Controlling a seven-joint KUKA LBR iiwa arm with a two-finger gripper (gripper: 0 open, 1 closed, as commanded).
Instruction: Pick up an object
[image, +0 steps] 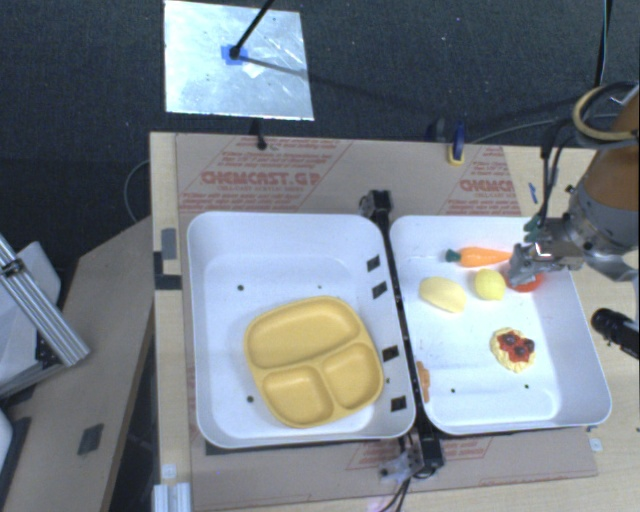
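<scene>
In the right bin (560, 400) lie an orange carrot (478, 257), a pale yellow potato-like piece (442, 294), a small yellow lemon-like piece (489, 285) and a yellow tart with red and dark topping (513, 349). My gripper (527, 270) hangs low at the bin's far right, just right of the carrot's tip and the lemon-like piece. A red-orange object (529, 283) peeks out under its tip; whether it is held is unclear.
The left bin (215, 300) holds a yellow three-compartment tray (313, 359). A black divider with clips (390, 290) runs between the bins. A shiny metal sheet (237, 60) lies beyond the bench. Cables run at the upper right.
</scene>
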